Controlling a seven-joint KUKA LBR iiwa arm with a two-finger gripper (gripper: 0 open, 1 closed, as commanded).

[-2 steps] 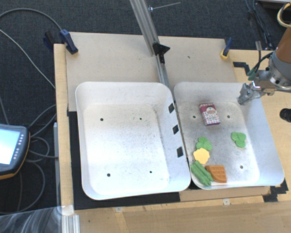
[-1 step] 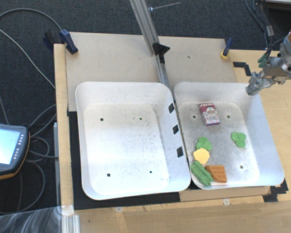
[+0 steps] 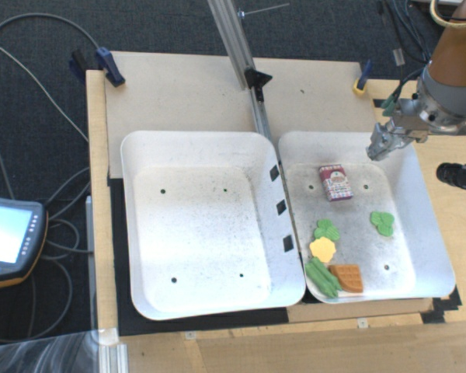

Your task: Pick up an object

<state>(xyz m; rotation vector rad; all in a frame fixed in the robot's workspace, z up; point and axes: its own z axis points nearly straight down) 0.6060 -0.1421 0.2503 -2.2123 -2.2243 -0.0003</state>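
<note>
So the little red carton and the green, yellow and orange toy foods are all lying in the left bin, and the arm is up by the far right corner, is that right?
Not quite. The camera view shows the red carton, green pieces, yellow piece and orange piece lying in the right bin, not the left bin. The end effector is indeed by that bin's far right corner.

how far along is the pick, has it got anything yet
Early stage. Done: the arm has reached the far edge of the right bin, with the gripper above its far right corner. In hand: nothing visible between the fingers. Left: the whole grasp. The red carton, two green pieces, the yellow piece, the green pod and the orange cracker all lie on the bin floor.
</note>
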